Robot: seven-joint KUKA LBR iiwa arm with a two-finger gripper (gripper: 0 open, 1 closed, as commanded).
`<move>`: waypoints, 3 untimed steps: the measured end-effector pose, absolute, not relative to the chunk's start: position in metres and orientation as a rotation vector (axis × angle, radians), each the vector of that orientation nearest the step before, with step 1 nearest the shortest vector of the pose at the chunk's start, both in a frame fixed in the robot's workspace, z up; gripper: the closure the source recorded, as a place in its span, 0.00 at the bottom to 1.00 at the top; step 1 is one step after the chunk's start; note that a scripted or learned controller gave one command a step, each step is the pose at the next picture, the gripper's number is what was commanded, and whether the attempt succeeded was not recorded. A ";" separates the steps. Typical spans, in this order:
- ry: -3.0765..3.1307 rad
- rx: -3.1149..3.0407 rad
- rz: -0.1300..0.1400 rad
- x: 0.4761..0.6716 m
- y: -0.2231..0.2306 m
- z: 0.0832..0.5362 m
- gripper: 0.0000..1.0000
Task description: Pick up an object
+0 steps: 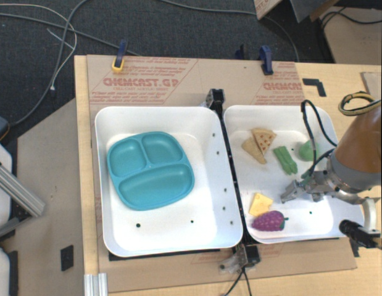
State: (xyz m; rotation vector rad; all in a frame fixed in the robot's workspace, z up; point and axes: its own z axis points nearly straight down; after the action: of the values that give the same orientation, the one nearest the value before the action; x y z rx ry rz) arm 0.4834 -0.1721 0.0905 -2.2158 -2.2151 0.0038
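hidden: the arm covers the right bin's right side and part of a light green piece.
gripper: low in the right bin, fingers slightly apart, clamped on nothing.
right bin count: one tan wedge, one green stick, one yellow wedge, one purple grape bunch.
left bin: one teal divided plate.

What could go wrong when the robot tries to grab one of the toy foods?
1. The yellow cheese wedge and the purple grapes lie touching, so the pincer might bump one while reaching for the other.
2. Both sit close to the right bin's near wall, so a push could jam them against it.
3. The black cable loops over the bin by the green pieces and might snag there.
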 end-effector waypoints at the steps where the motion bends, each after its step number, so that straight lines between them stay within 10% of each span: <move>1: -2.219 -2.221 -0.002 0.485 -0.173 0.105 1.00; 3: -2.227 -2.223 -0.004 0.498 -0.173 0.194 1.00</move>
State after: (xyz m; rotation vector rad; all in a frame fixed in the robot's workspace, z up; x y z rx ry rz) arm 0.4981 -0.1726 0.1944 -2.2234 -2.2274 -0.0043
